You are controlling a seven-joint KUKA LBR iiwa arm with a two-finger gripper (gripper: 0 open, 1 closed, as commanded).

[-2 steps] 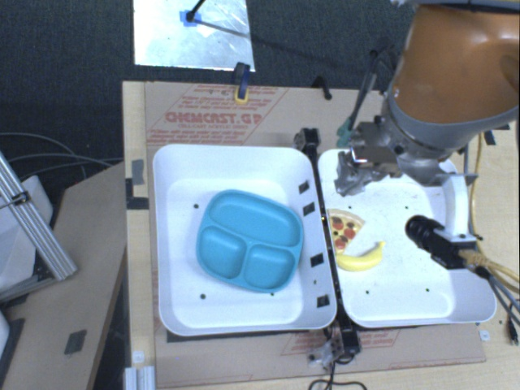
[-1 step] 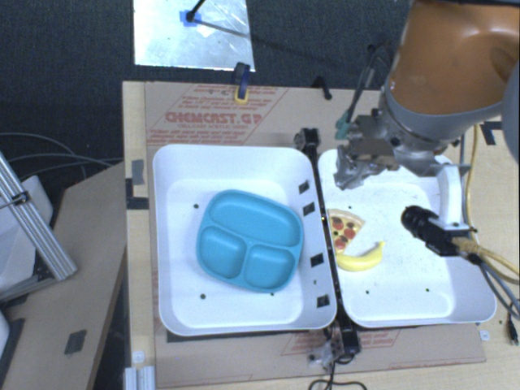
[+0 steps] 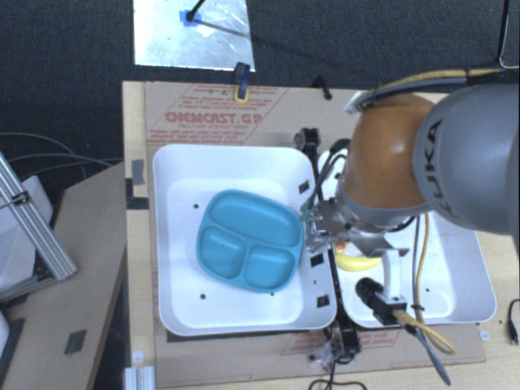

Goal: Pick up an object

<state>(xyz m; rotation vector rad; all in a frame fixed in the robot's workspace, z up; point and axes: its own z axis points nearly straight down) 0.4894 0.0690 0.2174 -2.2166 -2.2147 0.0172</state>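
Blue divided plate [image 3: 249, 240] in left bin [image 3: 180, 187]; banana [image 3: 357, 262] half-hidden beneath arm [image 3: 422, 157]; hand's grip impossible to tell.

Blue divided plate [image 3: 249, 240] in left bin [image 3: 180, 190], arm [image 3: 422, 157] over right bin [image 3: 472, 279]

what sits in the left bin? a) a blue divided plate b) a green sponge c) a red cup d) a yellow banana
a: a blue divided plate with three compartments lies flat on the floor of the left bin, while the yellow banana-like object lies in the right bin under the arm.
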